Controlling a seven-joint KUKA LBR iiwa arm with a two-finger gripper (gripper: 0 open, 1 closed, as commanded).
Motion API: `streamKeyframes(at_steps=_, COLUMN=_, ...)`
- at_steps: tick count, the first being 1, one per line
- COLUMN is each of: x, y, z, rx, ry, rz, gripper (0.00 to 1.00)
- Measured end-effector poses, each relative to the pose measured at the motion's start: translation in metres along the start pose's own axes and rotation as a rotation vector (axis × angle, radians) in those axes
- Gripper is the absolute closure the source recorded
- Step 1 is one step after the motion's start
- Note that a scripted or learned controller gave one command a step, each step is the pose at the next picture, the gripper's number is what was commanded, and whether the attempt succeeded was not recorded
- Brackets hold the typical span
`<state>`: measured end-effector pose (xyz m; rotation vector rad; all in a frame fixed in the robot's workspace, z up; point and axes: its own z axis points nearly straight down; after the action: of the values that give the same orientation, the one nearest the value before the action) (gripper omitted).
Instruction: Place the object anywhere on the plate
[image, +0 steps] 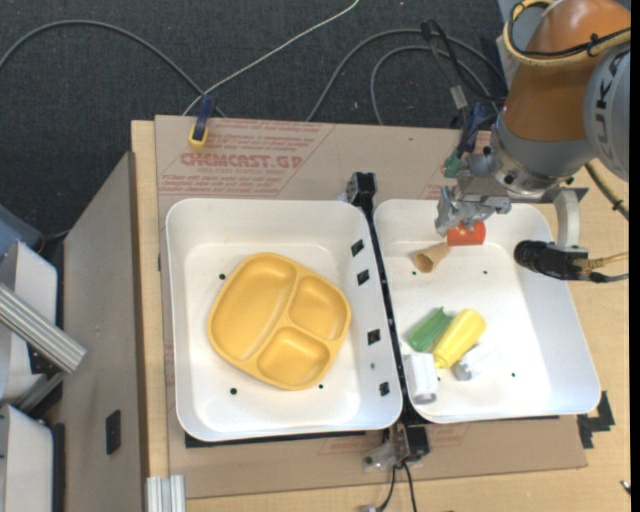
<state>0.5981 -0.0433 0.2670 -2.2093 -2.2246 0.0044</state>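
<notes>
A yellow plate (278, 320) with three compartments lies in the left bin (190, 300). My gripper (462, 216) hangs over the back of the right bin (560, 340), directly above a small orange-red block (467, 235), and it hides the block's top edge. Whether the block is held or resting on the bin floor cannot be made out. Just left of the block lies a tan cone-shaped piece (430, 260).
Near the front of the right bin lie a green piece (428, 327), a yellow cylinder (458, 337), a white block (420, 378) and a small grey bit (463, 371). A black divider with clips (372, 290) runs between the bins.
</notes>
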Motion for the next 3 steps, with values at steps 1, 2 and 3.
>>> streamKeyframes(at_steps=1, x=0.056, y=0.01, z=0.025, rx=0.003, ry=0.0, rz=-0.001, gripper=1.0)
streamKeyframes(at_steps=2, x=0.118, y=0.01, z=0.044, rx=0.003, ry=0.0, rz=-0.001, gripper=1.0)
streamKeyframes(at_steps=3, x=0.162, y=0.015, z=0.056, rx=-0.001, ry=-0.002, rz=0.001, gripper=1.0)
